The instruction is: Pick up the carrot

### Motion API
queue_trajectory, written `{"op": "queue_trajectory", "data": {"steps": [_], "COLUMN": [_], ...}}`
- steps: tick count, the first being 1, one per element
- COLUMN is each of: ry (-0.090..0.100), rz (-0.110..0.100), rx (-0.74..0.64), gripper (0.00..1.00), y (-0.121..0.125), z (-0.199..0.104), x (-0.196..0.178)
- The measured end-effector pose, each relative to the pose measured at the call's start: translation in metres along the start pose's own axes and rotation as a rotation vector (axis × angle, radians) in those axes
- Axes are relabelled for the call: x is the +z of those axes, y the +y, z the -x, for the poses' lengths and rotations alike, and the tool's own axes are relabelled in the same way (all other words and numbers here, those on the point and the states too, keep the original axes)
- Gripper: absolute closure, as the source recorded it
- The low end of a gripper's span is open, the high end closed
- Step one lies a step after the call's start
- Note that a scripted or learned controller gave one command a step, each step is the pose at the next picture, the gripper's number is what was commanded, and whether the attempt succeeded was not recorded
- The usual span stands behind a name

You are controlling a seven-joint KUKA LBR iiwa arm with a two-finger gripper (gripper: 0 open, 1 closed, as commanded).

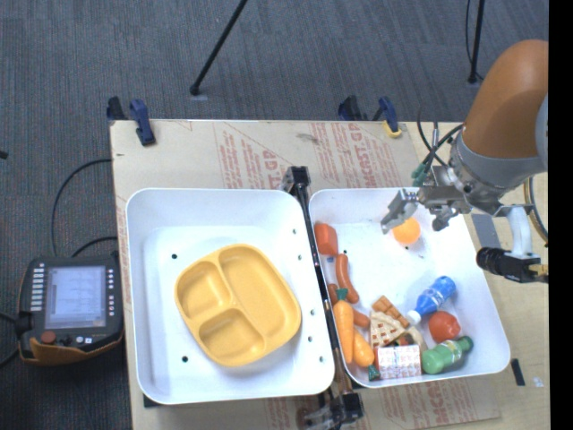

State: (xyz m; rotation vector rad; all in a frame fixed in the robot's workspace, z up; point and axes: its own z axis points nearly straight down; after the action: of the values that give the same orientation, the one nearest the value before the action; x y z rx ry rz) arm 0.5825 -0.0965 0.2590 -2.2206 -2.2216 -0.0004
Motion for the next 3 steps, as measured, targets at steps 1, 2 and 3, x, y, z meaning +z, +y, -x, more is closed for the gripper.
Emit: {"op": "queue_trajectory", "data": {"steps": [1,2,3], "ry": [0.0,0.002,0.002], "rz": [-0.002,-0.003,-0.002], "rx": [0.11,0.136,0.136], "gripper": [0.0,0.0,1.0], "y": [0.061,0.061,0.061], "z": [0.046,0.103,0.104], "x": [0.085,0.172,0.161]}}
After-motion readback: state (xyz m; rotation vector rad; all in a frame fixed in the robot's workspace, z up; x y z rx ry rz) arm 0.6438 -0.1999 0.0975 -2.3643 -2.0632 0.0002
